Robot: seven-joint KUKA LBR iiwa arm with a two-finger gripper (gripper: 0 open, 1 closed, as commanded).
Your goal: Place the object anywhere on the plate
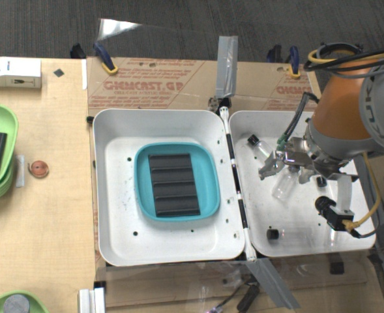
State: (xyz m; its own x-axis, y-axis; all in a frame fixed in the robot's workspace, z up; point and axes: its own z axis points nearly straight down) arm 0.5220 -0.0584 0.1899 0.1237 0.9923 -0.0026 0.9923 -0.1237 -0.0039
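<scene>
The arm hangs low over the right bin (348,237), its tool (285,170) down by a clear plastic object (283,186) on the bin floor, presumably lining up a pick; its grip I cannot tell. The teal plate (208,186) waits in the left bin (113,194), a black ribbed block (173,184) on it.

1. On the flat brown cardboard sheet (154,83) lying behind the two bins, up and to the left of the gripper (284,175), stands reddish print that reads roughly "GIGACAST.GP"; the letters are not crisp.
2. A second piece of the same reddish print stands on the cardboard directly above the gripper, cut off and beginning "GIGAC".
3. The finer lines of print around both are too small to read.
</scene>
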